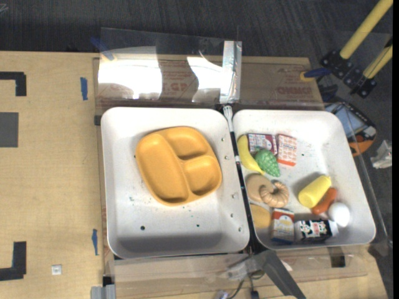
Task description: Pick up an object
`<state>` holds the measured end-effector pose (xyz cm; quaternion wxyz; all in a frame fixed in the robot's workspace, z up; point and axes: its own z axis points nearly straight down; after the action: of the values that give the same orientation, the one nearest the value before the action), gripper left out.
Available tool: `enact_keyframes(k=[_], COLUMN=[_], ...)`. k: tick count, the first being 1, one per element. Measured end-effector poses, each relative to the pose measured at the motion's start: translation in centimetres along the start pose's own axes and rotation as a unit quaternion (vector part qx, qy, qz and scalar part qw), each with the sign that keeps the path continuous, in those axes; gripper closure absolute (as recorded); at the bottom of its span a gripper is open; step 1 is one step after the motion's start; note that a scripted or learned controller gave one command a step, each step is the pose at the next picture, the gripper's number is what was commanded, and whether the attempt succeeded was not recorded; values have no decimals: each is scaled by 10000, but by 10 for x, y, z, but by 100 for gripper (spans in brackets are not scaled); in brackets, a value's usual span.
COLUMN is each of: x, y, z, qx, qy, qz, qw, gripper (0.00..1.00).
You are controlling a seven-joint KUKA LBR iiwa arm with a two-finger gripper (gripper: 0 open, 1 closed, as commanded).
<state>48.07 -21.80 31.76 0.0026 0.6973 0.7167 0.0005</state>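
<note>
Camera view: left bin (118,217) holds an orange plate (178,164); right bin (355,161) beside it holds toy foods; tool's state: cannot tell.

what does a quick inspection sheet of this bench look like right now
surface: cardboard-covered bench bearing left bin and right bin
job's things: orange divided plate in left bin; banana, green toy, yellow block, small milk bottle, food packets in right bin
clutter: clear plastic sheet behind the bins
grippers: nothing seen
cables: nothing seen
surroundings: dark carpet, yellow-legged stand
</note>
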Motion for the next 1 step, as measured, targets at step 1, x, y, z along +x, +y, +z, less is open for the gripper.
enact_keyframes(k=[1], x=[68], y=[2], z=[58], qx=[54], qy=[22], qz=[1927], qw=[9812], gripper=[100])
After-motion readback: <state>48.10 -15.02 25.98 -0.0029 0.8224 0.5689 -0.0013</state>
